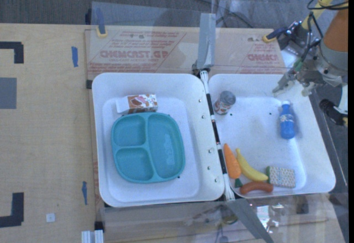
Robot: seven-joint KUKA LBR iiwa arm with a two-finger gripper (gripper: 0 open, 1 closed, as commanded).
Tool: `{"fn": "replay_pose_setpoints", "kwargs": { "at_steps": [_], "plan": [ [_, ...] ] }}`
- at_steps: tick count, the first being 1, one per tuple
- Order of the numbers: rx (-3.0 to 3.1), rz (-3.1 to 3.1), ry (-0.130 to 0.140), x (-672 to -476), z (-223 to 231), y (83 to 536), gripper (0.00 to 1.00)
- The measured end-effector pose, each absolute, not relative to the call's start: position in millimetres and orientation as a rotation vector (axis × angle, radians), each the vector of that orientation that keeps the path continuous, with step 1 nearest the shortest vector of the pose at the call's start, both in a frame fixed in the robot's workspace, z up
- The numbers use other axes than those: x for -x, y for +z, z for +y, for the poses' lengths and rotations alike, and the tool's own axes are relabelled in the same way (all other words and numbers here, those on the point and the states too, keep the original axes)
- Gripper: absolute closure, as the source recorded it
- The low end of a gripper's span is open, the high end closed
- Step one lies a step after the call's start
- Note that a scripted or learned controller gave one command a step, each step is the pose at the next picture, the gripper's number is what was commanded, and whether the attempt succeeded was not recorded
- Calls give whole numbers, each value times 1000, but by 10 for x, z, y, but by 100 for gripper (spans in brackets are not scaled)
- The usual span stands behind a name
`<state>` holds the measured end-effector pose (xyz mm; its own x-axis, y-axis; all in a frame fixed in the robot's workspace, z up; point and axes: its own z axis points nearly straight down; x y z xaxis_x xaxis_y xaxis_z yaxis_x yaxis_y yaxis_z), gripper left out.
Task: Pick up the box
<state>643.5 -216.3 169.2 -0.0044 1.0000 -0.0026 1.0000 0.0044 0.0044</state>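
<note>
Nearest the camera, along the front of the right bin (323, 181), there's a little cluster: a carrot (232, 162), a banana (250, 169), a red sausage-like piece (255, 187) and a speckled sponge (282, 176), all down around six o'clock in that bin. None of that is what we're after.

Moving up, the left bin (102, 125) is dominated by a teal divided plate (147, 146) sitting at its centre. And there's our target: the box (143, 103), brown and white, lying flat at twelve o'clock of the plate, just touching or just beside the plate's far rim, hard to say which. It's resting on the bin floor, nothing near it.

Across in the right bin, a blue bottle (287, 120) lies toward three o'clock, and a small can (224, 102) sits up at ten o'clock by the divider.

Farthest back, the gripper (295, 83) hangs over the far right corner of the right bin, at about one o'clock. The jaws look spread apart with nothing between them.

So by my reading the pick hasn't started: the box is unlifted and the arm is well apart from it, a whole bin away. Everything's left: cross to the left bin, come down over the box, close, lift. That plate rim crowding the box could make the grasp awkward.
</note>
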Motion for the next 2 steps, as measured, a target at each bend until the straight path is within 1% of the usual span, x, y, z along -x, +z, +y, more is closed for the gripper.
{"fn": "replay_pose_setpoints", "kwargs": {
  "at_steps": [1, 2],
  "plan": [
    [-2252, 2185, 3, -6361, -1465, 865, 0],
    [-2175, 2261, 4, -6679, -1096, 863, 0]
  ]
}}
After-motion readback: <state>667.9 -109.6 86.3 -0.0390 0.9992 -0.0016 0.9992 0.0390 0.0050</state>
